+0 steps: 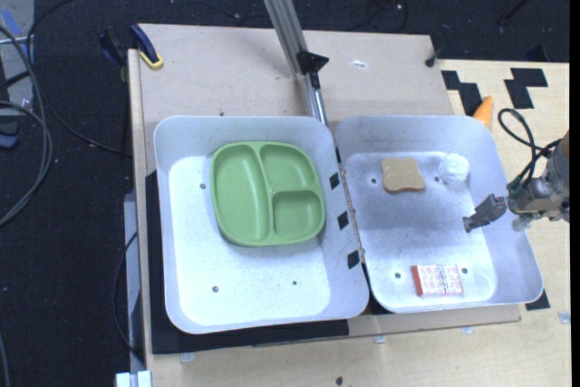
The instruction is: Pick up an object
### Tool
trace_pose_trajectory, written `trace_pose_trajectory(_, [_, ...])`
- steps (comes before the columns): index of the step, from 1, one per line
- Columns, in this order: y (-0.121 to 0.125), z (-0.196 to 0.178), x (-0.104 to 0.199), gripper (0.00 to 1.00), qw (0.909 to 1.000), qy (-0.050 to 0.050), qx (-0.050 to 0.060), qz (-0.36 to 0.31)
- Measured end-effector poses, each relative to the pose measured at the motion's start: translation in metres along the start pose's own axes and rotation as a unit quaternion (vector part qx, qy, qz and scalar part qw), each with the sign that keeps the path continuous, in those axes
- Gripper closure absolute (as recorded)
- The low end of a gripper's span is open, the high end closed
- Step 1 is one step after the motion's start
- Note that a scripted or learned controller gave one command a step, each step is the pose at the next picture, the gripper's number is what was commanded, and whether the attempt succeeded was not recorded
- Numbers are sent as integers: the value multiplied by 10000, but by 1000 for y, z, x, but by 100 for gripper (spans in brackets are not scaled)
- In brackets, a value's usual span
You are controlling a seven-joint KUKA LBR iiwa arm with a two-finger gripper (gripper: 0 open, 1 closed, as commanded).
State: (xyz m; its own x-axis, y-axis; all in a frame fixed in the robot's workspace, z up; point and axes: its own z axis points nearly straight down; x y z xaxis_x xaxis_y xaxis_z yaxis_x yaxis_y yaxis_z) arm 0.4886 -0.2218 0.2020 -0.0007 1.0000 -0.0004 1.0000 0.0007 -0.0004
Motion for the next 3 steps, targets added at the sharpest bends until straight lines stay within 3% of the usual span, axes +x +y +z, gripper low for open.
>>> trace_pose_trajectory(1, [4, 63, 3, 0, 10000, 13, 25, 5])
trace_pose_trajectory(2, [6, 109, 2, 0, 10000, -8, -19, 6])
trace_pose_trajectory(3, [7, 97, 2, 100, 10000, -23, -40, 5])
